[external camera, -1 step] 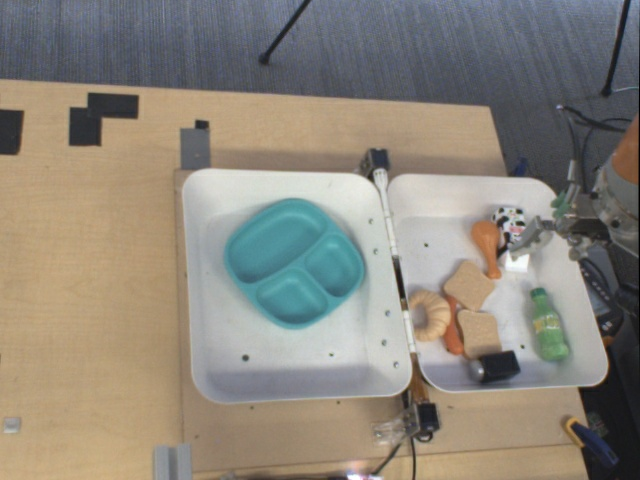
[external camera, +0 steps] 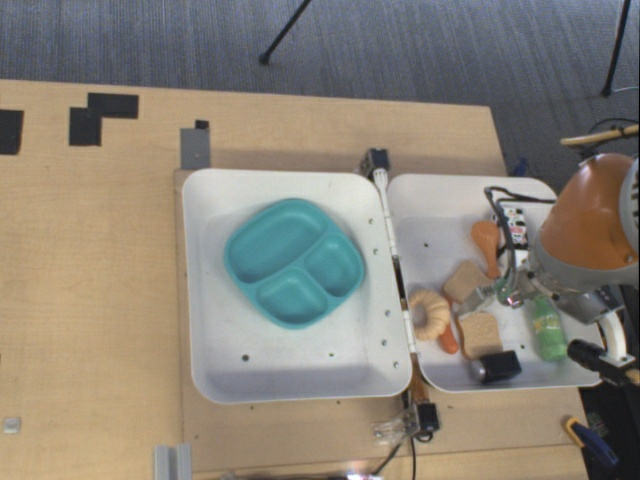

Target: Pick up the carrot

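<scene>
Two bins on the desk; carrot [external camera: 449,341] lay in the right bin [external camera: 440,203], wedged between doughnut [external camera: 432,314] and bread slice [external camera: 480,332]. Claw [external camera: 505,290] state: cannot tell. Risk: crowding neighbours could cause a misgrasp.

Small orange carrot [external camera: 449,341], right bin, beside donut

**Crowded right bin, open room near its top-left corner**

We see the right bin [external camera: 440,193] packed along its bottom edge: a doughnut [external camera: 432,314], a tan block [external camera: 480,332], a black cylinder [external camera: 497,366] and a green bottle [external camera: 547,330] sit close together. The carrot [external camera: 449,340] lies wedged between doughnut and block. The arm [external camera: 590,223] covers the right edge. Bare floor remains toward the top-left corner. The teal divided plate [external camera: 292,261] takes the left bin's [external camera: 215,298] centre.
</scene>
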Robot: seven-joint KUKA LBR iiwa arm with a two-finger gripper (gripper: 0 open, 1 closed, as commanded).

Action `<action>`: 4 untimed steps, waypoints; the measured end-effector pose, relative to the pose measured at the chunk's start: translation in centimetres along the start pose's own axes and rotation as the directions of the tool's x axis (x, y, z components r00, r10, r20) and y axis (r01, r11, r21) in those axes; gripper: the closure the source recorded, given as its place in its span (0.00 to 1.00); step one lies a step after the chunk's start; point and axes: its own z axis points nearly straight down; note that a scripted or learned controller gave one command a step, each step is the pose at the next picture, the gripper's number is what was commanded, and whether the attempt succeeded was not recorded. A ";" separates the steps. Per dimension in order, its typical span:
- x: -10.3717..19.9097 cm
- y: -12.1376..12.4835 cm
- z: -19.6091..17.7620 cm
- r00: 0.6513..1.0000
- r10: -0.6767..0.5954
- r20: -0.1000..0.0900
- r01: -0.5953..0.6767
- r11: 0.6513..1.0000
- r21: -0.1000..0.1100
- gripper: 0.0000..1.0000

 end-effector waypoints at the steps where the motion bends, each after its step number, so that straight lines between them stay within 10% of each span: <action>1: -5.5 9.9 1.5 0.997 -0.073 -0.004 0.073 0.997 0.011 0.00; 2: -1.3 14.0 1.7 0.987 -0.157 -0.032 0.160 0.983 0.095 0.00; 3: -1.4 14.3 0.5 0.987 -0.161 -0.028 0.163 0.983 0.087 1.00; 4: -1.1 13.8 0.8 0.986 -0.159 -0.048 0.163 0.980 0.110 0.00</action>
